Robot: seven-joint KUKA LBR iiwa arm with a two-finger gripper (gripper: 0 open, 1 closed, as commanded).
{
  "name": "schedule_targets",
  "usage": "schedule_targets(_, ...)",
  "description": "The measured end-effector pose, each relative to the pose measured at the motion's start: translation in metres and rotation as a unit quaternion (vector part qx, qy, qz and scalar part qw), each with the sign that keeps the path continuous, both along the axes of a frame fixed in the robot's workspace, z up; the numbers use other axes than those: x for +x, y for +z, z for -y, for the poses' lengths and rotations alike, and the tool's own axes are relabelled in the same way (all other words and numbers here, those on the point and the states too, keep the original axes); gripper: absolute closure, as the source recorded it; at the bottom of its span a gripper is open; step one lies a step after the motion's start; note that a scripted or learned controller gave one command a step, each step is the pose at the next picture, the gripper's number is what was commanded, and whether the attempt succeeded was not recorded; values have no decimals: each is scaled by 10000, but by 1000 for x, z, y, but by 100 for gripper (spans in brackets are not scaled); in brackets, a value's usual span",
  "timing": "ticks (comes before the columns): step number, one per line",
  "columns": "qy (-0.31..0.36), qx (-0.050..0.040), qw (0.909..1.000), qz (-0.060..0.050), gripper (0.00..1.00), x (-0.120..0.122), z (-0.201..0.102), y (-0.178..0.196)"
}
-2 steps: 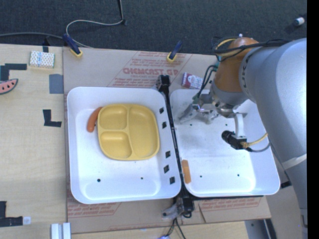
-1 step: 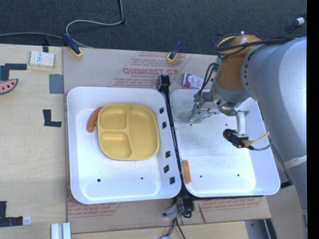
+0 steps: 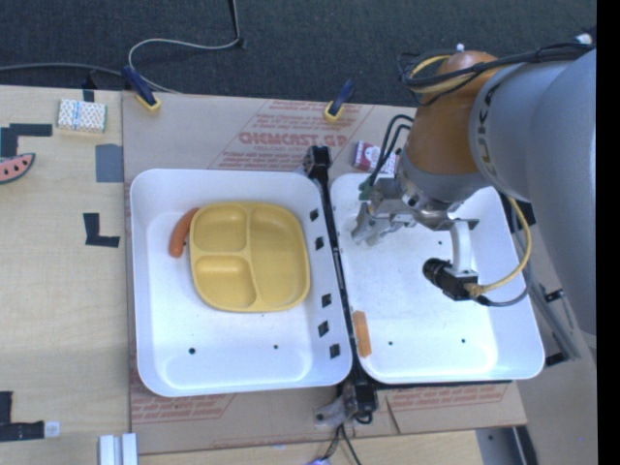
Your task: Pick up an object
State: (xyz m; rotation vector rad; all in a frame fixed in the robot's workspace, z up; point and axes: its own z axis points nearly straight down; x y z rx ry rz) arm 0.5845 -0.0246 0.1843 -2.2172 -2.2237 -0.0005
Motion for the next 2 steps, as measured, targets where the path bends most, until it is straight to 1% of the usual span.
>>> schedule_targets(1,-1,0,10000,-5,100,41,-73,-1)
schedule_targets(2,-1,-5,10000,-6,0,41,-72,-1)
